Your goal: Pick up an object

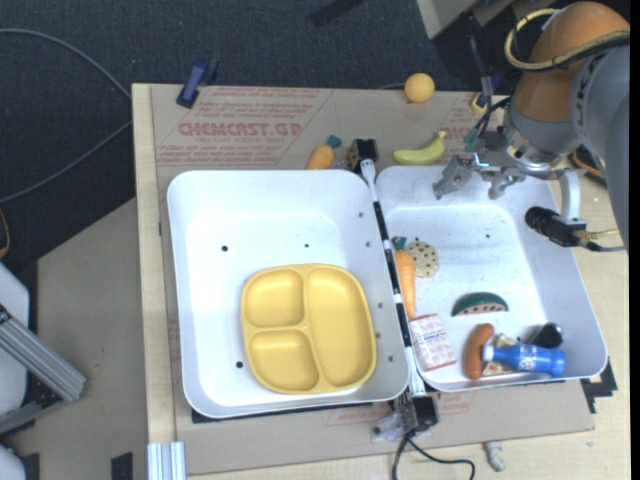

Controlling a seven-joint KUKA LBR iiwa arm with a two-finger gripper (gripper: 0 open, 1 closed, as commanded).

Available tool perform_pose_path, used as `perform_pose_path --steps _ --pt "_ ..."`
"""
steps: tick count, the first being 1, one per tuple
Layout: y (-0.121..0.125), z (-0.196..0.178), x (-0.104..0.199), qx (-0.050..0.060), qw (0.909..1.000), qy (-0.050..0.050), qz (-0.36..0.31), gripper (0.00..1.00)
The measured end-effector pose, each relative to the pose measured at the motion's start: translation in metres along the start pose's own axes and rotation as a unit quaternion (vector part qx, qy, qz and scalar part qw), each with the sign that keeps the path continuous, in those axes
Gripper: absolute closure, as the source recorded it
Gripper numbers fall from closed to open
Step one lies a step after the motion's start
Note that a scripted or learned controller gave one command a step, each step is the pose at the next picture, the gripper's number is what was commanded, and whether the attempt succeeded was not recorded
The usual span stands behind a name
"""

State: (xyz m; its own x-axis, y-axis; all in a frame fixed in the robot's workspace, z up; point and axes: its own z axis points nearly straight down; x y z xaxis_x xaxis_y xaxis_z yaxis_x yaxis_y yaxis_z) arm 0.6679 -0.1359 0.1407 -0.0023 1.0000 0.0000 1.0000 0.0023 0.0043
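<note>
My gripper (472, 180) hangs over the far end of the right bin (560, 268), open, with nothing between its fingers (447, 182). Nearer in that bin lie a carrot (405, 279) along the left wall, a speckled cookie (424, 257), a watermelon slice (479, 306), a red and white packet (428, 342), a sausage (477, 352) and a blue bottle (529, 359) with a black cap. All of them lie well in front of the gripper, none touching it.
A yellow divided plate (307, 326) sits in the left bin (200, 228). Behind the bins on the board lie a banana (420, 151), an orange ball (419, 88), a small orange toy (322, 156) and a blue clip (195, 83). A black part (550, 225) juts from the arm over the right bin.
</note>
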Motion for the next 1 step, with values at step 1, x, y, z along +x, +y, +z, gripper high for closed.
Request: perform_pose_path --steps 1 --pt "-0.0908 0.0254 -0.066 0.003 1.0 -0.001 0.002 0.0"
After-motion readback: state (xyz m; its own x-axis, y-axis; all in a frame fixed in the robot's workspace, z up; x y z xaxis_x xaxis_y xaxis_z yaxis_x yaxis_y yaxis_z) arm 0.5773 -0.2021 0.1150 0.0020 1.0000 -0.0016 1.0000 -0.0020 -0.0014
